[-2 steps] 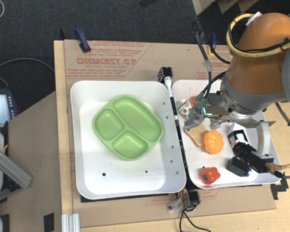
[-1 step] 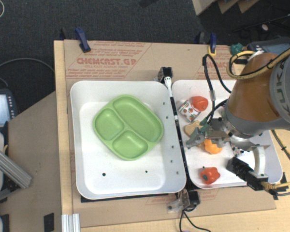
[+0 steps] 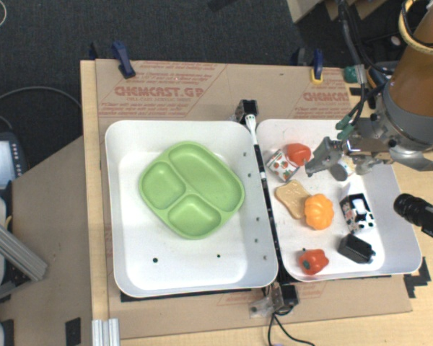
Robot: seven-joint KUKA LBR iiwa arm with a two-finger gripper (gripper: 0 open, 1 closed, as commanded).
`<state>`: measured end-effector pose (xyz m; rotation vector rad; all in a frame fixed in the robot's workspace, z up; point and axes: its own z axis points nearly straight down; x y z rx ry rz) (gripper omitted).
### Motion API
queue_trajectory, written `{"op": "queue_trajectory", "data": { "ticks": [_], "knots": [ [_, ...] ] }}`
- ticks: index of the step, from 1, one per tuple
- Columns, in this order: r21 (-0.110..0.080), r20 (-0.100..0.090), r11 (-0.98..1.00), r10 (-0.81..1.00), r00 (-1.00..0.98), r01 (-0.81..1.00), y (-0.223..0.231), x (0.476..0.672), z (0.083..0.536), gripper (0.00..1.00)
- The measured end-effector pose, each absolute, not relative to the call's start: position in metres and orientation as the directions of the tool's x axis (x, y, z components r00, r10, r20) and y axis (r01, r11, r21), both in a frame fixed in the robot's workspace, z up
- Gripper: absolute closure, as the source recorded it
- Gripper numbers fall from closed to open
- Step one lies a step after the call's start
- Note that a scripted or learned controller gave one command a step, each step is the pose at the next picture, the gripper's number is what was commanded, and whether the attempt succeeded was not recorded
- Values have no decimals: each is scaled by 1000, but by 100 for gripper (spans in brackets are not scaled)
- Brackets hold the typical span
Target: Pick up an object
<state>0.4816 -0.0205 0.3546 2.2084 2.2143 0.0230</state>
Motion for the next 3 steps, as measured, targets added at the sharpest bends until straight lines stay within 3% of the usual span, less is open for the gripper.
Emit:
{"op": "queue_trajectory", "data": {
  "ticks": [1,2,3],
  "knots": [
    [-15,1,-1,1000,1,1000,-9,477,203,0],
    [14,-1,1,1000,-1,1000,-17,481,320,0],
    [-10,0,-4,1000,4,1000,-40,478,212,0]
  ]
}}
